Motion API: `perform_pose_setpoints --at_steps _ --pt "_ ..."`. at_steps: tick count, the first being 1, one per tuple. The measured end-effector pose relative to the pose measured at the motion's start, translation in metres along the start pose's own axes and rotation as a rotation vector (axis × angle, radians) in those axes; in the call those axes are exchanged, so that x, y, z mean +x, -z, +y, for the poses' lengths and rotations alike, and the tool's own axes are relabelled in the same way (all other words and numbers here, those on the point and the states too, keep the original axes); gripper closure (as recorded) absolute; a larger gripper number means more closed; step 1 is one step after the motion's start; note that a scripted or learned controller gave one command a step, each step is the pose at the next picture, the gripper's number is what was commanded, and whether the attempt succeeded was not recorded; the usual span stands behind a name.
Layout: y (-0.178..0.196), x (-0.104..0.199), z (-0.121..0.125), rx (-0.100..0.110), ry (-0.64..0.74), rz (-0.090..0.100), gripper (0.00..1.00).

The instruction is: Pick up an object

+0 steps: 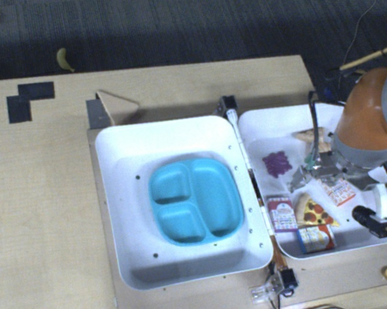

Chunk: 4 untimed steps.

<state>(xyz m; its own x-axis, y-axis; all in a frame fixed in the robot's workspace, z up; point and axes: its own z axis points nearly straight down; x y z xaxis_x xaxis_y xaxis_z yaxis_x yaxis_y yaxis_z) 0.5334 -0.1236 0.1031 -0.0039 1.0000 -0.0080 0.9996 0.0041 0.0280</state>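
i have the hand (314, 167) low in the right bin (274, 121), grip state unclear; next, close on the pizza slice (314, 210).

My right bin (251, 131) is crowded along its near side: a red carton (282, 214), pizza slice (314, 212) and blue box (314, 238) sit close together. Purple grapes (277, 163) lie apart, with bare floor around them. The arm (371, 122) overhangs the right side.
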Motion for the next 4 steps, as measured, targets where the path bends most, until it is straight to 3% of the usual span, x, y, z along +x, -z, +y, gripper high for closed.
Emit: perform_pose_setpoints --at_steps 1,2,3,4 --pt "-0.014 0.033 -0.044 0.017 -0.004 0.005 0.0" --pt "-0.003 0.034 -0.041 0.011 -0.002 0.006 1.0" --pt "0.082 0.091 0.015 0.024 0.001 0.009 1.0" --pt "0.088 0.028 -0.01 0.026 0.0 0.007 1.0"
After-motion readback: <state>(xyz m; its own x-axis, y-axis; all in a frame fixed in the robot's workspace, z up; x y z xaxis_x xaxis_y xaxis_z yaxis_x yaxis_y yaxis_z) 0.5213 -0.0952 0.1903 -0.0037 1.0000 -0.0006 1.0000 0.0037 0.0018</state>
